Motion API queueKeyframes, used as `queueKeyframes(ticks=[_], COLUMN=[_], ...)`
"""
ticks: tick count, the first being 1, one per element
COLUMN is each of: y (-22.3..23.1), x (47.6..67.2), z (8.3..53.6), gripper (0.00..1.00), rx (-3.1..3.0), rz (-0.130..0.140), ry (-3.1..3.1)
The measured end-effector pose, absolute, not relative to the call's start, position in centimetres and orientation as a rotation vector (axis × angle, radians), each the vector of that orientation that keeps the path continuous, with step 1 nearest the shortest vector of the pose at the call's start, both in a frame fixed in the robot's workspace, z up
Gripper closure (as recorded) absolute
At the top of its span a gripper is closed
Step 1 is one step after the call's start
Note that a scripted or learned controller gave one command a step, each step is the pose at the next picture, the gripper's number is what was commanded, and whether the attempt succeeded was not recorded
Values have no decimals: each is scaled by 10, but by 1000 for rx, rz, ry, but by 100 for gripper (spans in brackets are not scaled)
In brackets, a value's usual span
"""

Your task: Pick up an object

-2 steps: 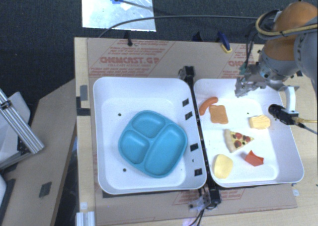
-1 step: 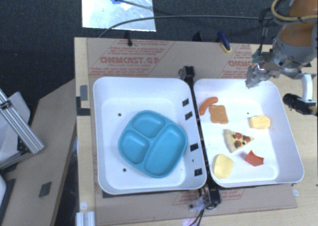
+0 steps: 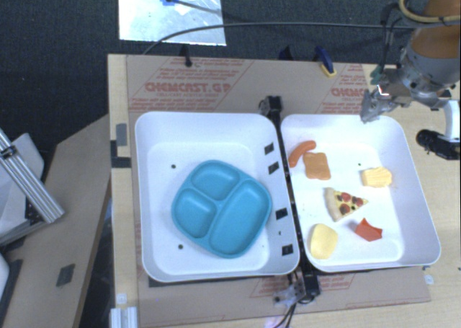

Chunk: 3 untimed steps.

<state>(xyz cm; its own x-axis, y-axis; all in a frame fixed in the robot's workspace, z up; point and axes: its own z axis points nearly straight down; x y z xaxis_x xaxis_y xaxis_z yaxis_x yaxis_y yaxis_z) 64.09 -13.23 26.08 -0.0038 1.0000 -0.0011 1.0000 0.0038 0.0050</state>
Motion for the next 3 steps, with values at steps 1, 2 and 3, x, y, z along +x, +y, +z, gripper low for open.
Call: queueKeyframes(ticks=[1,2,3], y=[-88,-44,7], x=[626,619,605], z=[247,245,250], gripper=[100,100,100], rx=[2213,2212,2211], rz=[1,2,3], ry=[2231,2232,2234])
